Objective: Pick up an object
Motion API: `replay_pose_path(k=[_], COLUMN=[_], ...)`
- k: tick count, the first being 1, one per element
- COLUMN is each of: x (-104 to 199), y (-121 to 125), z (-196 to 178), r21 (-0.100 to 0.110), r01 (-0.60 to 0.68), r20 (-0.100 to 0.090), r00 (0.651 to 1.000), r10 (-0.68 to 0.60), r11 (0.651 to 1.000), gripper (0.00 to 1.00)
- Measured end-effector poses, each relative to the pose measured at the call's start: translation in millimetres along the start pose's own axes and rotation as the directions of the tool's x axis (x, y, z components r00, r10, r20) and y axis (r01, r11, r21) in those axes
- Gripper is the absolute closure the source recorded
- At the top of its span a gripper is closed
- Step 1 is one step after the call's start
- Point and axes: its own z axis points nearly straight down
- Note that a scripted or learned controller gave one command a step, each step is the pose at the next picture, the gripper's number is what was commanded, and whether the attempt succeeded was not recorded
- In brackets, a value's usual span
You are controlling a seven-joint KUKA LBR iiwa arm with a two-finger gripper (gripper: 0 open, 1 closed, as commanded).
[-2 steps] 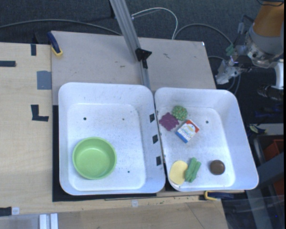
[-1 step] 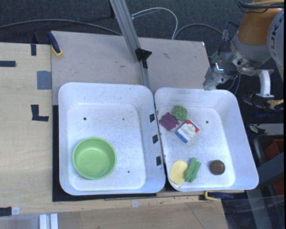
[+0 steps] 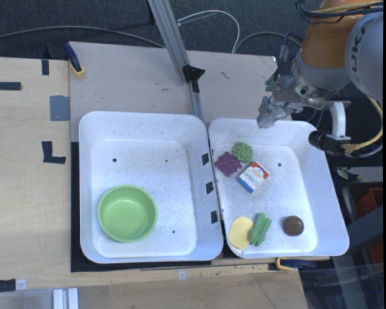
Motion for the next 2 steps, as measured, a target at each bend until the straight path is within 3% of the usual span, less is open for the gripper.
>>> replay_pose_path(k=[2], x=[109], y=[-36], z=[22], r21=[0.002], r01=[0.001], r20=[0.0], r00=[1.0], r10=[-0.001], r11=[1.0], gripper=[1.0])
